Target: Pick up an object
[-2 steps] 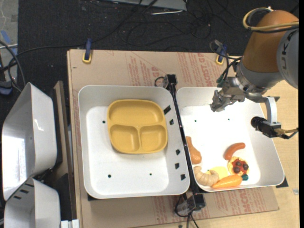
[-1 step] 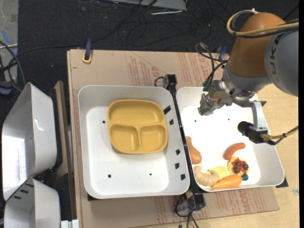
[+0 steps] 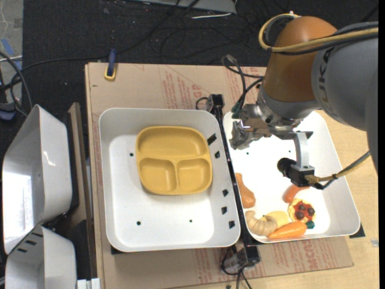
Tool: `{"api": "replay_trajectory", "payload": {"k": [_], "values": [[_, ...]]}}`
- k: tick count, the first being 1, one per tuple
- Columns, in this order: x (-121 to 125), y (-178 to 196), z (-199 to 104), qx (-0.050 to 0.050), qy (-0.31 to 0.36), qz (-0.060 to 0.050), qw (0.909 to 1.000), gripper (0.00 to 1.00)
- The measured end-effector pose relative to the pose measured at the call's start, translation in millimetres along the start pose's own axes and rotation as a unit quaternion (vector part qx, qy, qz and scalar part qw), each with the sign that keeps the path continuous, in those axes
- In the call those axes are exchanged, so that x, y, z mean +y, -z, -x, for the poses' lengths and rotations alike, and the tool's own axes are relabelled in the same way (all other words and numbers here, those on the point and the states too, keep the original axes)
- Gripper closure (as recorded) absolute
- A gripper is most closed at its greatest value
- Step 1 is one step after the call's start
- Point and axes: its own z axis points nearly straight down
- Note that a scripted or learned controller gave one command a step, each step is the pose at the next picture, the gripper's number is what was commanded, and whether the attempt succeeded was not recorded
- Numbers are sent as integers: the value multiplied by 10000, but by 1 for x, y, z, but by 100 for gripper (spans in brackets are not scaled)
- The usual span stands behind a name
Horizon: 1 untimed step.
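Note:
My gripper (image 3: 240,136) hangs over the far left part of the right bin (image 3: 337,161), close to its wall beside the left bin. Toy foods lie along the right bin's near side. An orange squash piece (image 3: 244,189) is just below the gripper. A beige ginger-like piece (image 3: 261,223), a yellow piece (image 3: 278,217) and a carrot (image 3: 289,230) lie at the near edge. A small tart with berries (image 3: 302,210) and a red-orange piece (image 3: 292,192) sit to their right. Nothing shows in the gripper.
The left bin (image 3: 120,179) holds a yellow divided plate (image 3: 174,159). A black fitting on the arm (image 3: 296,170) hangs over the right bin's middle. Cables run along the divider between the bins and past the bench's far edge.

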Motion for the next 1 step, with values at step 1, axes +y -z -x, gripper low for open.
{"api": "replay_trajectory", "payload": {"k": [1], "values": [[-20, -4, -50, -6, -10, -9, 10000, 100]]}}
